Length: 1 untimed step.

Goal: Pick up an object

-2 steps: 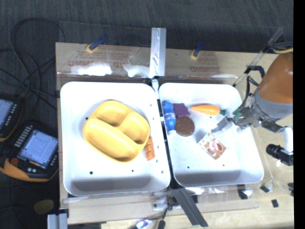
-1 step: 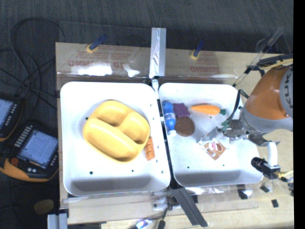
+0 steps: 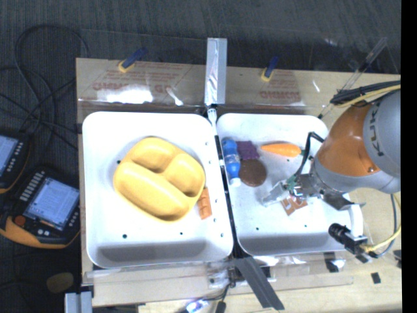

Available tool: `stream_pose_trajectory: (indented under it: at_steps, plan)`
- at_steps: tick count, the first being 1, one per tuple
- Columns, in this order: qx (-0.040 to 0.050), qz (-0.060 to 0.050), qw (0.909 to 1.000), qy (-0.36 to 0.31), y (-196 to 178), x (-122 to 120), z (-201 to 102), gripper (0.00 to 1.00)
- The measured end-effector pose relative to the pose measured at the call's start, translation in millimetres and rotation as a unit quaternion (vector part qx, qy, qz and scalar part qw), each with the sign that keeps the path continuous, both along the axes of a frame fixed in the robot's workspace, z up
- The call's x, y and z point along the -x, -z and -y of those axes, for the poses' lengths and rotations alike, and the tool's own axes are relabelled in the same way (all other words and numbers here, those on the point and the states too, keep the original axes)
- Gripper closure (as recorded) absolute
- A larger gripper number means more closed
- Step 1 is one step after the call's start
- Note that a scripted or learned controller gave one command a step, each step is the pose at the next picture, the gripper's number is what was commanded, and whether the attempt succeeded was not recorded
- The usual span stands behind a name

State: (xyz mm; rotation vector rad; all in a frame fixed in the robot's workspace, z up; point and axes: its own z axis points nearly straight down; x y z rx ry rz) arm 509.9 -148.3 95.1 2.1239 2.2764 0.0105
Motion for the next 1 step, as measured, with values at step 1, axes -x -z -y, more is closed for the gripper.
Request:
stream_pose_trajectory:
  at_steps: [1]
  plan:
    - [-0.0002,0.000,1.0000,0.000,0.0,-0.2,-0.4,0.00]
